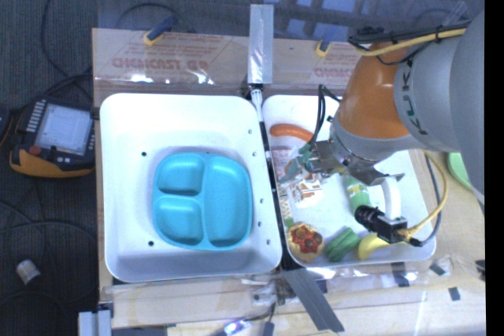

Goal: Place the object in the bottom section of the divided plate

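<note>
Grey KUKA arm (441, 83) w/ orange band reached in from view's right, wrist bent down; two-finger gripper (309, 161) pointed toward view's left, low.

Turquoise divided plate (203, 198), three sections, lay flat in the left white bin (126, 122). Small objects, among them a green piece (341, 242), lay in the right bin (421, 248).

Turquoise divided plate (203, 199) in white bin (126, 122); grey arm (441, 90), orange band (376, 100).
</note>
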`<state>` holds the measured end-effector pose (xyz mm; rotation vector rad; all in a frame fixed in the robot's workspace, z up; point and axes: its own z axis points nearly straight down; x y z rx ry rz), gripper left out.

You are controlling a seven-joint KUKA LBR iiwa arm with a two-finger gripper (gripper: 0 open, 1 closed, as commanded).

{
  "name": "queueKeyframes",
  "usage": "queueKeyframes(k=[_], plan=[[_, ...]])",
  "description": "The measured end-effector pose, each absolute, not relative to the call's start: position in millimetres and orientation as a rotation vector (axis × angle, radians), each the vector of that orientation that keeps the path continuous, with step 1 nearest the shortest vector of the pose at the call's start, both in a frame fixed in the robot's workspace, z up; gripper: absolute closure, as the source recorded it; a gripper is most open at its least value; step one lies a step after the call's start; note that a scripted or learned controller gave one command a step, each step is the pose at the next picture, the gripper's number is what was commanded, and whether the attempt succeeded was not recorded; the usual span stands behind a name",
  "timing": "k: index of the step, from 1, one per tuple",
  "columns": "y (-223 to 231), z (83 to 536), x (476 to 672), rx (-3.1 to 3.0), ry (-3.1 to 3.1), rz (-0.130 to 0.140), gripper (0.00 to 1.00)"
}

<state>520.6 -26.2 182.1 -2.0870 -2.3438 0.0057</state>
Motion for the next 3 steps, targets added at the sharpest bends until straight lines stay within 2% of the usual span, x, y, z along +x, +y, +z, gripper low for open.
queueKeyframes(k=[1, 2, 3], plan=[[59, 182, 526.4, -1.84, -2.543, 0.006, 1.0], [59, 182, 526.5, -1.84, -2.543, 0.005, 0.0], [40, 182, 527.6, -2.323, -2.113, 0.009, 0.0]])
